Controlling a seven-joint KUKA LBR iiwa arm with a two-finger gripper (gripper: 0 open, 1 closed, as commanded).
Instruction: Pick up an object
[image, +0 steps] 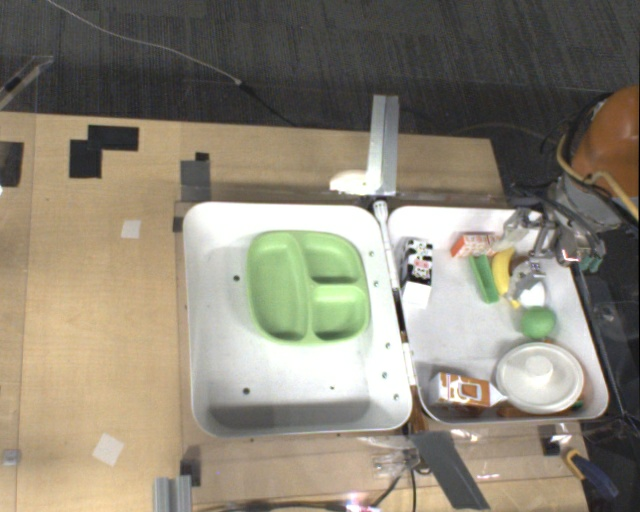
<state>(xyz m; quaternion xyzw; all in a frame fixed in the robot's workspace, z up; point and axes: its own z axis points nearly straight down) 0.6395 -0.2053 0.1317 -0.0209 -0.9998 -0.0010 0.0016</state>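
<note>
While the gripper (530, 262) hangs over the upper part of the right bin (446, 325), its metal fingers point down with a small gap between them and nothing visible in that gap, so it has hold of no object. Just beside the fingertips, toward the bin's centre, lie a yellow piece (502, 268) and a green stick (485, 279) side by side, with a small red and white box (473, 243) above them. A green ball (538, 322) sits just below the gripper, and a white bowl (540, 375) lies below the ball near the bin's lower corner. An orange carton (464, 389) rests against the bin's lower wall, and a black and white packet (417, 263) lies near its left wall. Beyond that wall, the left bin (215, 300) holds a green divided tray (305, 286)
</note>
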